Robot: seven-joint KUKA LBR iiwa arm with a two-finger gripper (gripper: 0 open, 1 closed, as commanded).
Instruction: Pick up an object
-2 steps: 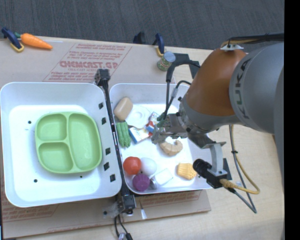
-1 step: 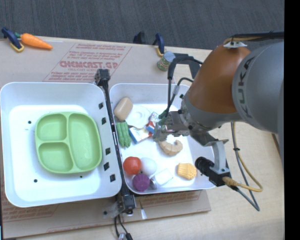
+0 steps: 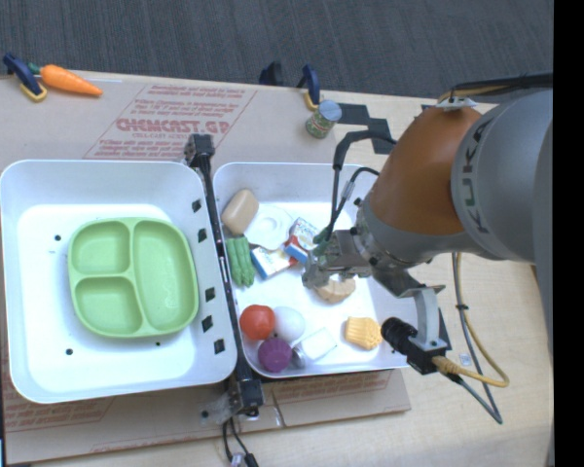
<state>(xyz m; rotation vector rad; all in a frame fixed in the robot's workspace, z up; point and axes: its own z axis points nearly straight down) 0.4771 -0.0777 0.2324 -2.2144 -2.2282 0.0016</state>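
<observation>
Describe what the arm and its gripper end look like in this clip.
The arm is a bulky, rounded grey body with a broad orange band above the wrist. Thin black cables loop along the wrist toward the dark metal gripper. A black fitting with a yellow cable hangs below.

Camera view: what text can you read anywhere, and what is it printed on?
"CHEMCAST GP": large red print on the brown board under the bins.
Smaller red lines around it on the board: too blurred to read.
"KU": part of dark lettering on the grey arm.
Small packet in the right bin: print too small to read.
</observation>
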